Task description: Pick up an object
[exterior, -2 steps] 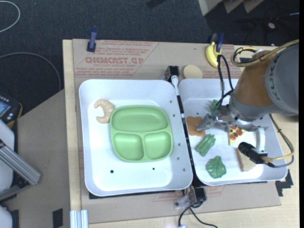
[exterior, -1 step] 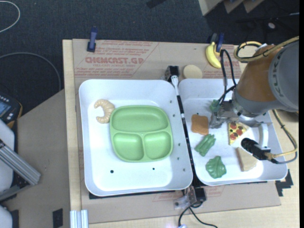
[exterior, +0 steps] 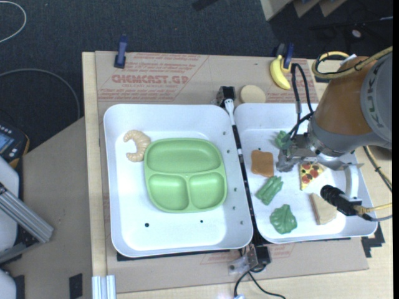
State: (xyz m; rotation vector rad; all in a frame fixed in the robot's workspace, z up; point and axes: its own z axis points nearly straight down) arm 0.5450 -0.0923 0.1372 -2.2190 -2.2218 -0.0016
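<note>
In right bin [exterior: 355,228], tan square toast [exterior: 262,163]

Single fixed overhead camera, angled down, mid-range: left bin [exterior: 118,185] frame centre, right bin [exterior: 262,120] centre-right.

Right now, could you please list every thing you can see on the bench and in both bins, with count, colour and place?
bins: 2, white, side by side on the bench
divided plate: 1, light green, in the left bin
croissant: 1, tan, left bin, touching the plate's upper left edge
brown square piece: 1, right bin, near its left wall
green pieces: 2, right bin, lower left; the other is nearer the front
pizza slice: 1, red and yellow, right bin
bread slice: 1, tan, right bin, lower right
banana: 1, yellow, bench behind the right bin
round disc: 1, beige, beside the banana
arm: 1, grey and orange, over the right bin
</note>
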